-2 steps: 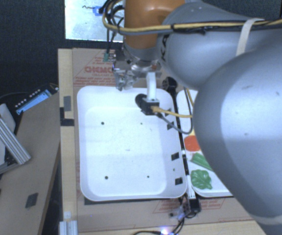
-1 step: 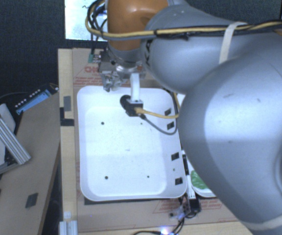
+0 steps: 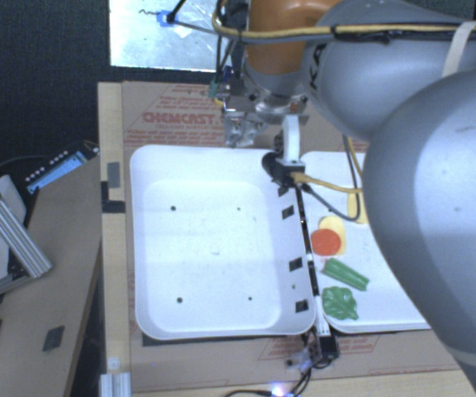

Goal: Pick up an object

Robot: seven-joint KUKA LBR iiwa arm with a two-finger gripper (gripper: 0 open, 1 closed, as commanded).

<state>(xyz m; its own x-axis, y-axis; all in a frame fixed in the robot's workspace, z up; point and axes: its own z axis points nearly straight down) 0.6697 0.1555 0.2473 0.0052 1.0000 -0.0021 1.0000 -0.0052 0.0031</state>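
1. Brown cardboard [image 3: 180,114] printed with red lettering covers the worktop [image 3: 56,246], and on it sit two shallow white bins side by side; every place below is given relative to the left bin [image 3: 205,246].
2. Right of the left bin, touching it along a row of black clips, lies the right bin [image 3: 383,308], largely covered by the arm.
3. Over that right bin looms the grey arm [image 3: 420,188], and its orange band [image 3: 292,15] sits beyond the left bin's far right corner.
4. At that far right corner hangs the gripper [image 3: 242,132]; I cannot tell how its jaws stand.
5. Just right of the left bin's right wall lie the small objects:
   - a dark green leafy piece [image 3: 340,303] nearest its near corner,
   - a long green piece [image 3: 345,274] beyond that,
   - a round red-orange piece [image 3: 326,241] touching a pale yellow piece [image 3: 335,224].
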